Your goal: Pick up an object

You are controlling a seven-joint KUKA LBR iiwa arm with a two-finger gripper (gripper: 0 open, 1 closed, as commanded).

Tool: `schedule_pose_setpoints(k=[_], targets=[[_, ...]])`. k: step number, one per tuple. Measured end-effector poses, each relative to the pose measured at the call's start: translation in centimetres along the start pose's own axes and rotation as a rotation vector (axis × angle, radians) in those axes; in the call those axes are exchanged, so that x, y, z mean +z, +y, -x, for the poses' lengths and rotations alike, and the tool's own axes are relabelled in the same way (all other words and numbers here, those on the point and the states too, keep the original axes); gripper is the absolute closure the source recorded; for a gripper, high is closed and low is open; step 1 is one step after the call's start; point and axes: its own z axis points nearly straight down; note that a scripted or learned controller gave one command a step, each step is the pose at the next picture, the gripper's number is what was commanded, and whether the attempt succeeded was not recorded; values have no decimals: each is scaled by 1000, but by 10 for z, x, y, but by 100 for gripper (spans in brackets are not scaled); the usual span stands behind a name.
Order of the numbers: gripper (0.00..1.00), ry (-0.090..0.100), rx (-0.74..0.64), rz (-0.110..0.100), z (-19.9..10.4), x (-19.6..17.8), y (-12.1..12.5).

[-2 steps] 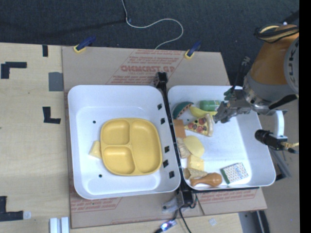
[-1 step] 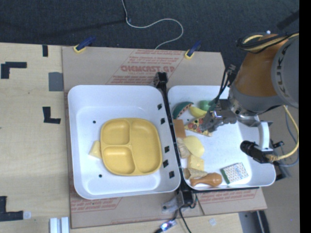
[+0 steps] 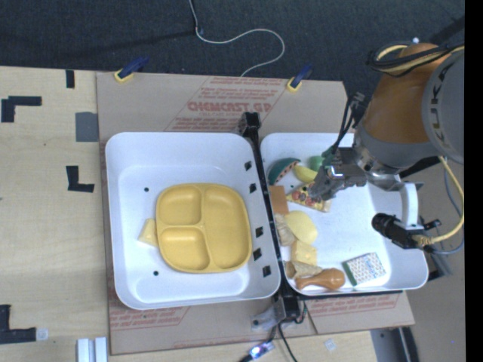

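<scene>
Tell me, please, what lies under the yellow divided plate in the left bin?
A pale yellow flat piece pokes out from beneath the yellow divided plate at its left edge, on the left bin floor. How far it extends underneath is covered.

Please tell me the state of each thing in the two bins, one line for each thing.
yellow divided plate: flat in left bin, compartments bare
gripper: low over right bin's toy pile
yellow banana: lying beside gripper
brown drumstick: lying at front wall
patterned card: lying flat, apart
</scene>
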Motion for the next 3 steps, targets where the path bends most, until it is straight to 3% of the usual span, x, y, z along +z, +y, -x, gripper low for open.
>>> schedule_pose_setpoints(k=[1, 3], targets=[[100, -2, 3, -3, 12, 18, -3], [100, 0, 1, -2, -2, 11, -10]])
